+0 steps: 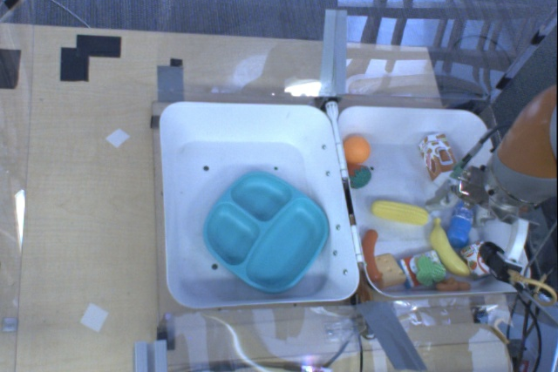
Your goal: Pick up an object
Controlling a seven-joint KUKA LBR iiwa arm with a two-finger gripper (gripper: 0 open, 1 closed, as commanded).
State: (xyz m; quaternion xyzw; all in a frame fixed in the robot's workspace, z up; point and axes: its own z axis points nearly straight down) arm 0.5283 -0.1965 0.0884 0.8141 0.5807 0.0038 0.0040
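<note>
- Left bin [174, 187]: blue divided plate [266, 231].
- Right bin [397, 122]: orange [356, 149], corn cob [400, 213], banana [448, 249], blue bottle [459, 225].
- Pincer [459, 194]: above blue bottle; grip state cannot be told.

The arm [534, 144] is grey, with a broad orange band on a rounded segment above the wrist. Below the band sits a grey collar, then a pale metallic end effector [471, 192] with small dark details. A white block and black and yellow cables [514, 270] lie alongside the arm's lower part.
</note>
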